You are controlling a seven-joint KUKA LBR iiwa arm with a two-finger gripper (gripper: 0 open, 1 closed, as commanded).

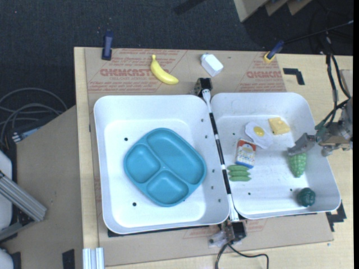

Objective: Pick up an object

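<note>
The right bin (269, 206) holds several small toys: a fried egg (258, 132), a yellow wedge (278, 125), a small red and white carton (245, 152), a green pea pod (239, 174), a bunch of green grapes (298, 164) and a dark green ball (305, 196). My gripper (305, 143) comes in low over the bin's right side. It sits just above the grapes, right of the egg and below the wedge. Nothing shows in its grasp.
The left bin (112, 122) holds a blue divided plate (163, 166). On the bench behind the bins lie a yellow banana (162, 72) and a white block (212, 65). Clips (203, 86) join the bins along the middle seam. Cables hang at the right edge (336, 83).
</note>
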